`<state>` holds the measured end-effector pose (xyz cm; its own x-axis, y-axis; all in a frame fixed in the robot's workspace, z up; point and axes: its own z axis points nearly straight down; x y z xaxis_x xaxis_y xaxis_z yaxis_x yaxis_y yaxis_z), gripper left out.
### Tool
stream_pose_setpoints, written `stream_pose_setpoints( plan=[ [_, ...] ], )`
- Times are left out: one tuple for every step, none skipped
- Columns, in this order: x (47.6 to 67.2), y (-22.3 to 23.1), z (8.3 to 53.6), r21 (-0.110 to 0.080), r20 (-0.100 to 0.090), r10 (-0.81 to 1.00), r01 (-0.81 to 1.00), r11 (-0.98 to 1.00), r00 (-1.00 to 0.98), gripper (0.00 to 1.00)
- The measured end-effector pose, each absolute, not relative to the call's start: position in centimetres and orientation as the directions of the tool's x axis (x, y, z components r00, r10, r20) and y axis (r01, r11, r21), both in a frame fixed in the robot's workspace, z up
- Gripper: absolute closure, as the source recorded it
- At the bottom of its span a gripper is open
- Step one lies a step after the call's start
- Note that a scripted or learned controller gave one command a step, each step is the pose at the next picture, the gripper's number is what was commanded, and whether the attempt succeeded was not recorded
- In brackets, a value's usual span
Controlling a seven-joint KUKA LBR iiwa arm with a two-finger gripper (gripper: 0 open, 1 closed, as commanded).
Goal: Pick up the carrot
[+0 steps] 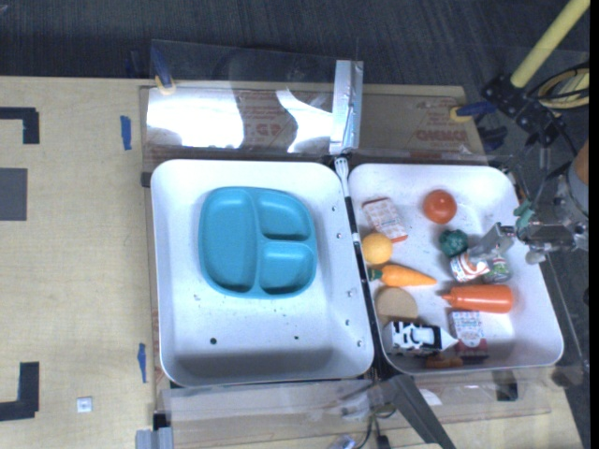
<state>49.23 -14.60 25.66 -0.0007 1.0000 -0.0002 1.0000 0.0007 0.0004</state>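
Right now the small orange toy carrot with a green end (pixel 407 276) lies flat in the shallow white right bin (pixel 547 330). It is near the bin's left wall, and its thin tip points to the right. A round yellow toy lemon (pixel 376 249) sits just beside its green end, and a flat tan round toy (pixel 397 302) lies just below it. The carrot looks to be lying loose on the floor of the bin, with nothing on top of it.

The grey metal gripper (pixel 490 243) hangs over the right side of that bin, next to a small green toy (pixel 454 242) and a shiny little can (pixel 479 267). It is well apart from the carrot. It is too small and blurry to tell whether the claw is released or clenched, and nothing can be seen in its grip.

A long red-orange toy (pixel 479 297) lies between the claw and the carrot's side of the bin. It looks a lot like a carrot, so the arm could go for the wrong one.

There is some bare white floor above the carrot's tip, so coming straight down from above looks like the easiest way in. The bin wall and the lemon leave little room on the left. The white left bin (pixel 178 344) bears a blue plastic plate with three parts (pixel 255 239).
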Motion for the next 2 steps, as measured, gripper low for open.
stream_pose_setpoints(
  plan=[
    [51.5, -10.8, 13.1, -0.012, 0.003, 1.0, 1.0, 0.019, -0.019, 0.0],
    [53.7, -9.5, 9.1, 0.013, -0.004, 0.976, 0.976, 0.217, -0.217, 0.0]
  ],
)
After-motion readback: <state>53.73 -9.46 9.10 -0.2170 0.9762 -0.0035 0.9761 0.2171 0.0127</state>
